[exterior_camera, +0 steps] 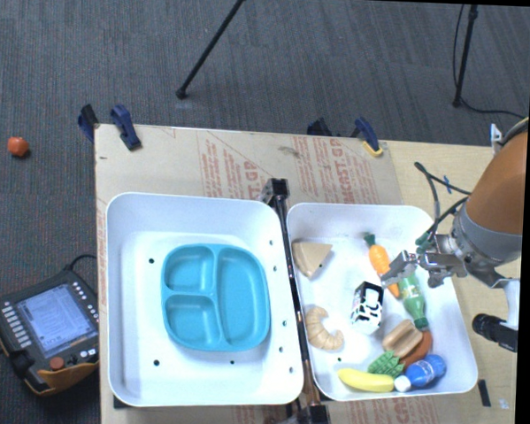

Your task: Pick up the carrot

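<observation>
The carrot (380, 257) lies in the right bin (335, 221), toward its far edge, long axis slanting. The claw (406, 272) sits just right of it; its state I cannot tell.

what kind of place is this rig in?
Likely a robotics lab: grey carpet, a teach pendant on the floor, tripod legs, and a bench with clamps under two bins of toy food.

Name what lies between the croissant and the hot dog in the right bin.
In the camera view, the black-and-white cow carton lies between the croissant and the hot dog, with bare white bin floor on either side of it.
</observation>
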`<state>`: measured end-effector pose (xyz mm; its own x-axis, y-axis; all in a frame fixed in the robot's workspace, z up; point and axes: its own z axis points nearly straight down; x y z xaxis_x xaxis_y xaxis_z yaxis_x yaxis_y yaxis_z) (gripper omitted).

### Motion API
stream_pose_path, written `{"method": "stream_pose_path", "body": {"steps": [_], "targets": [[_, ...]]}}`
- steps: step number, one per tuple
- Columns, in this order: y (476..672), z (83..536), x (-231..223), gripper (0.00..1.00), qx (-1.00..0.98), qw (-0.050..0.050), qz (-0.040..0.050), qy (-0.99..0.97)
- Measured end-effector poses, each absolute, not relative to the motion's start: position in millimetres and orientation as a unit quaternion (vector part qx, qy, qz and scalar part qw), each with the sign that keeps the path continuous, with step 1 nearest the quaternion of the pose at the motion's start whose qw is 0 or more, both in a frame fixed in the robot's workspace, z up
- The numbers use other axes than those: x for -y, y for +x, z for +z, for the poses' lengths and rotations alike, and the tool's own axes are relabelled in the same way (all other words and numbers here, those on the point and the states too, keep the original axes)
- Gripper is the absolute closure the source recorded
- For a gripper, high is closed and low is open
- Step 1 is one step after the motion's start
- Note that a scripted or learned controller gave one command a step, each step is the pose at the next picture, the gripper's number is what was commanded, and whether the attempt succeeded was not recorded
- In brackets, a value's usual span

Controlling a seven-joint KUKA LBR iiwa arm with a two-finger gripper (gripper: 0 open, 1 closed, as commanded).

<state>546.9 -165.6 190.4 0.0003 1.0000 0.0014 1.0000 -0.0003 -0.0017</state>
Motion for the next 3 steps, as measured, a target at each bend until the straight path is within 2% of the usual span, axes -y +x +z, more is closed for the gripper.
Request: {"method": "stream_pose_path", "body": {"steps": [1,2,3], "targets": [[606.1,137,139,0.00,0.759,0.000,0.0000,-0.651],[643.3,88,152,0.00,0.880,-0.001,-0.0005,-0.474],[644.0,99,153,1.00,0.879,-0.002,-0.0011,-0.476]]}}
